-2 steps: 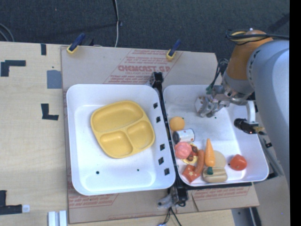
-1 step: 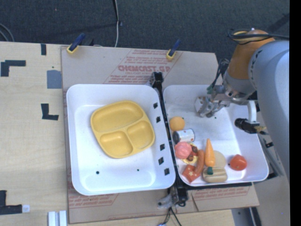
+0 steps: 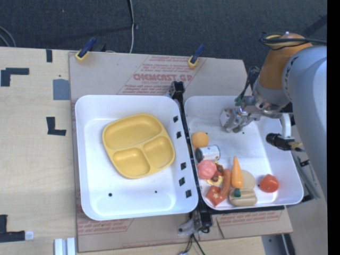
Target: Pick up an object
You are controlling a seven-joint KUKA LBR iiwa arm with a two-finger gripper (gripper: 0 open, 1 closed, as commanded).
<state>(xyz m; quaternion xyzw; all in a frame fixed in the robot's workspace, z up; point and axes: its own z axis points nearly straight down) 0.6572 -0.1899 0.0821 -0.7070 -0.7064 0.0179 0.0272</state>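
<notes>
The right bin (image 3: 276, 158) holds several toy foods: a yellow-orange ball (image 3: 200, 139), a small can on its side (image 3: 207, 153), a pink piece (image 3: 207, 169), an upright orange carrot (image 3: 236, 173), a red tomato (image 3: 269, 183), a red block (image 3: 215, 195) and a tan piece (image 3: 243, 196). My gripper (image 3: 232, 121) hangs over the bin's far bare floor, above and right of the ball, apart from every item. Nothing shows between its fingers.
The left bin (image 3: 87, 158) carries a yellow three-compartment plate (image 3: 139, 145). A black divider with clips (image 3: 183, 142) runs between the bins. Clamps (image 3: 85, 49) hold the cardboard sheet at the back. A black part of the arm (image 3: 279, 140) overhangs the right bin's edge.
</notes>
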